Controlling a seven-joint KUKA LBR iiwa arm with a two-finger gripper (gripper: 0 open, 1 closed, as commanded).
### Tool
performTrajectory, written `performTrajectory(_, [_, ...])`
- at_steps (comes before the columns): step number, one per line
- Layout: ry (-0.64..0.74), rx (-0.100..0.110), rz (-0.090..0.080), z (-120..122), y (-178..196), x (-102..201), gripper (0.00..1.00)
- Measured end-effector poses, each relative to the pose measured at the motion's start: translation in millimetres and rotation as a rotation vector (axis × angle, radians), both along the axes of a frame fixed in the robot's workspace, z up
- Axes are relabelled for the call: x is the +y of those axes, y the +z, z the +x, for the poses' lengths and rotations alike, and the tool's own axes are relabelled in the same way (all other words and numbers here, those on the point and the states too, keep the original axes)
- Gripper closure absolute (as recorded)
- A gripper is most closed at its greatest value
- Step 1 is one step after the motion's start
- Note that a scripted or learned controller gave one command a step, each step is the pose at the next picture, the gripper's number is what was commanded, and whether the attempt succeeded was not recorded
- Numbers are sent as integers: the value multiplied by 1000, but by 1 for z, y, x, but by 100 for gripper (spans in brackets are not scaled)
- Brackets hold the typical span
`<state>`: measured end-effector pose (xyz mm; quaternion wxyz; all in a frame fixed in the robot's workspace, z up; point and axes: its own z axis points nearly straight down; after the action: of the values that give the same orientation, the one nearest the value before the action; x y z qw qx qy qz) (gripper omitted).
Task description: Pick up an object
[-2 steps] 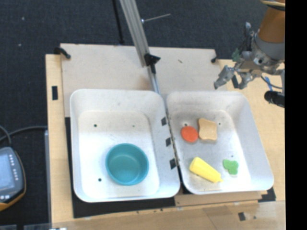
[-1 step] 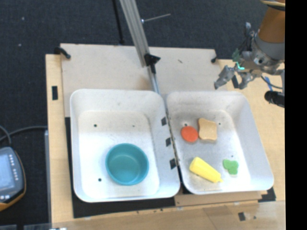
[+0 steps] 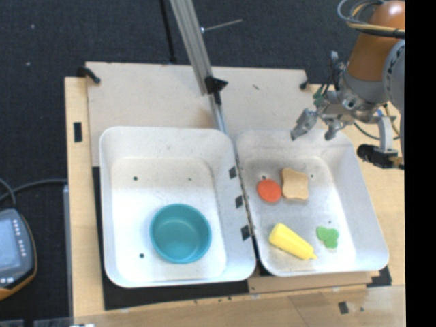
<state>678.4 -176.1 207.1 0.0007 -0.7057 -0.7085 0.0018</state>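
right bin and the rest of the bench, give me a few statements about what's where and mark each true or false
1. The teal bowl sits in the left bin. True.
2. The gripper holds the yellow object. False: the gripper is open and holds nothing, up over the right bin's far edge, while the yellow object lies in that bin.
3. The orange disc lies next to the tan piece. True.
4. The small green object lies in the left bin. False: it is in the right bin, beside the yellow object.
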Motion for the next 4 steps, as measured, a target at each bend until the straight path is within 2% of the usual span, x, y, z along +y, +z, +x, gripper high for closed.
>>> performTrajectory(2, [1, 0, -1, -6, -100, 6, 0])
performTrajectory(3, [3, -8, -4, -4, -85, 4, 100])
performTrajectory(4, [1, -6, 0, 3, -29, -2, 100])
